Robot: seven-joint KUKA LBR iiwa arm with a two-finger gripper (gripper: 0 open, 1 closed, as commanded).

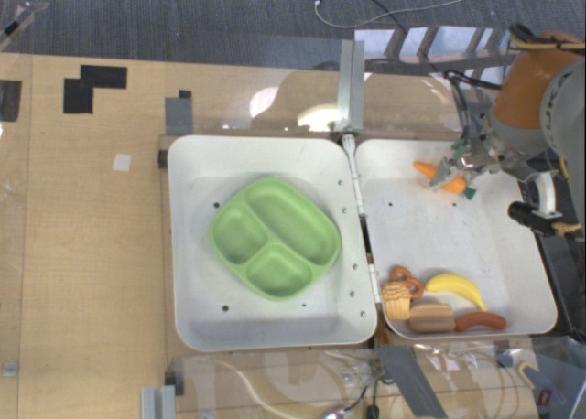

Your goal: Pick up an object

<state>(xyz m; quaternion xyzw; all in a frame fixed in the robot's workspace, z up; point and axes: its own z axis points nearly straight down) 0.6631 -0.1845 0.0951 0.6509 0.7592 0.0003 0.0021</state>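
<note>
Gripper (455,173) low in the right bin's (531,252) far corner, toy carrot (438,177) at its tips (seemingly touching), finger spread impossible to tell

Grey arm (560,106) with orange band (529,88) and black cables.

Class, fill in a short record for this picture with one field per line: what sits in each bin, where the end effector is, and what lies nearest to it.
left bin: one green divided plate, three compartments, nothing in them
right bin: toy foods
far end of right bin: orange carrot
near end of right bin: yellow banana, red sausage, muffin, pretzel, brown bread-like piece
end effector: low over the far right bin, at the carrot
grip on carrot: cannot tell
</note>
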